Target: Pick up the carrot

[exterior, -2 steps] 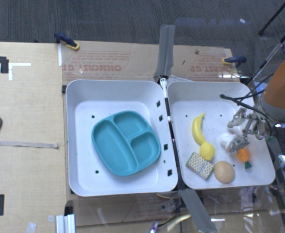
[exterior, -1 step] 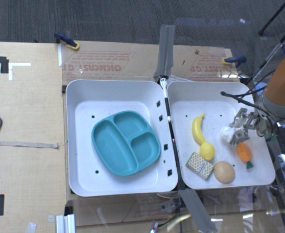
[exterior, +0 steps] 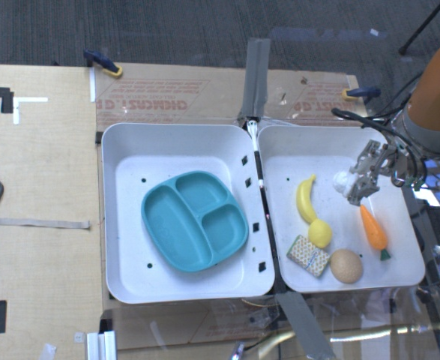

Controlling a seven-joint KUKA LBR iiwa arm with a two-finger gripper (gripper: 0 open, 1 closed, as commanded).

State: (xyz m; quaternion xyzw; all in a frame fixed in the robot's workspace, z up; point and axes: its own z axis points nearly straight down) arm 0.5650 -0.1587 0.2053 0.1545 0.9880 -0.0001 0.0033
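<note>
Orange plastic carrot (exterior: 374, 230) with green stub, lying in right-hand shallow white bin (exterior: 399, 280) near its right wall, tip pointing up-left. Just above that tip, metal two-finger gripper (exterior: 359, 189), hovering apart from it; state of its grasp impossible to tell. Further left: yellow banana (exterior: 305, 198), round yellow lemon (exterior: 320, 233), patterned sponge block (exterior: 308, 256), tan egg-shaped ball (exterior: 346, 266). In left bin (exterior: 122, 276), teal three-compartment plate (exterior: 195, 220).

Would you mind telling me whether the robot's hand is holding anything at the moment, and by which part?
Nothing is held: the hand hovers above the orange plastic carrot, which lies on the right white bin's floor.
</note>
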